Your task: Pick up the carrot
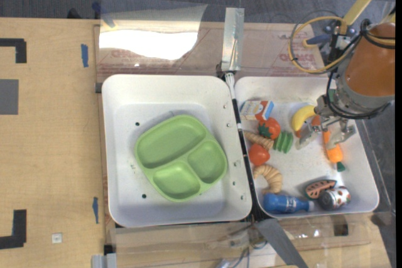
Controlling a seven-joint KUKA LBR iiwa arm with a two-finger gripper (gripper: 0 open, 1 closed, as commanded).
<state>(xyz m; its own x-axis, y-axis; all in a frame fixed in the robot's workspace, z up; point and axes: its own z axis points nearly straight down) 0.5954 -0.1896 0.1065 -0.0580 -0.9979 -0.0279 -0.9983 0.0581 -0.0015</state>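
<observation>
Hovering in the right bin (367, 163), pincer (323, 130) spread wide, holding nothing, carrot (334, 152) just beside 1 finger.

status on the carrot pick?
Gripper low in right bin, nothing seen between fingers. Carrot lying on bin floor just below gripper, not lifted. Banana close on gripper's left; carrot otherwise unobstructed.

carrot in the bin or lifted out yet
In the bin: the carrot lies on the right bin's floor beside the gripper, not between its fingers.
</observation>
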